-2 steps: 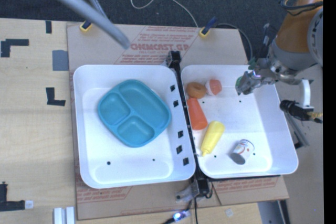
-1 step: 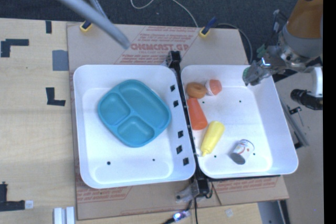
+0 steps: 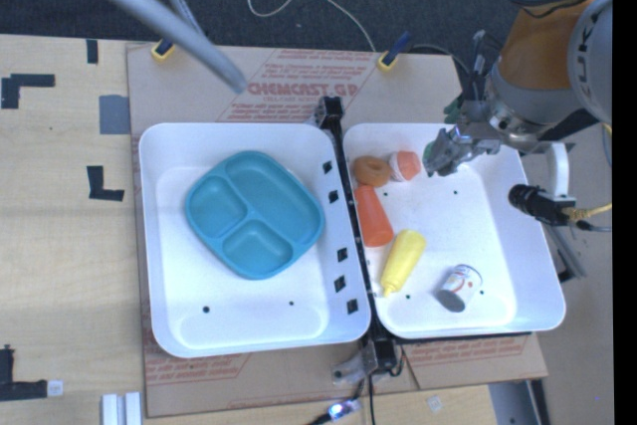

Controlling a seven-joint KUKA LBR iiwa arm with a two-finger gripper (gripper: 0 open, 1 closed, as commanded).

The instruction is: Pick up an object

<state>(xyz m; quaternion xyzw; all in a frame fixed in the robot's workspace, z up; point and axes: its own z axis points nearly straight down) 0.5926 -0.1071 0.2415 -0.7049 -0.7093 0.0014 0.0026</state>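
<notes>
Hovering over the back part of the right bin (image 3: 518,309), the claw (image 3: 444,154) sits just right of a small orange-and-white object (image 3: 403,164), which lies beside a brown ring-shaped piece (image 3: 371,170). Judged nearest target: that small object, immediately to the claw's left in the camera view, close but whether touching cannot be told. Claw opening: cannot tell; the tip is dark and blurred, and nothing can be seen held in it.

Other candidates in the same bin, all toward the front:
- orange bottle (image 3: 373,216), long axis running roughly front-to-back along the divider
- yellow bottle (image 3: 401,260), tilted diagonally, just beside the orange one
- small grey-and-white item (image 3: 457,286), well apart from the claw

Left bin (image 3: 159,244) holds 1 blue divided plate (image 3: 255,212), far from the claw.

Judgement: a short leftward shift and descent would be needed to straddle the small object.
</notes>
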